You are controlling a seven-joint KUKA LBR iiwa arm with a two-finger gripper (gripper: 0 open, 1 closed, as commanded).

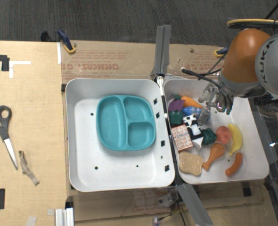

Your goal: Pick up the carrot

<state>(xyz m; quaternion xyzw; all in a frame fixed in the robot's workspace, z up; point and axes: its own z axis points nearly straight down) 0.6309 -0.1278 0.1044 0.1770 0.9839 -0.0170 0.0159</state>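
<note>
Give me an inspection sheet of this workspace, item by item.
Surface: two white bins, left bin, right bin.
Job's things: carrot in the right bin, near its back.
Clutter: teal divided plate in the left bin; banana, toast slice, drumstick in the right.
Grippers: gripper above the right bin, beside the carrot.
Cables: black cable by the wrist.
Surroundings: scissors on the bench.
</note>
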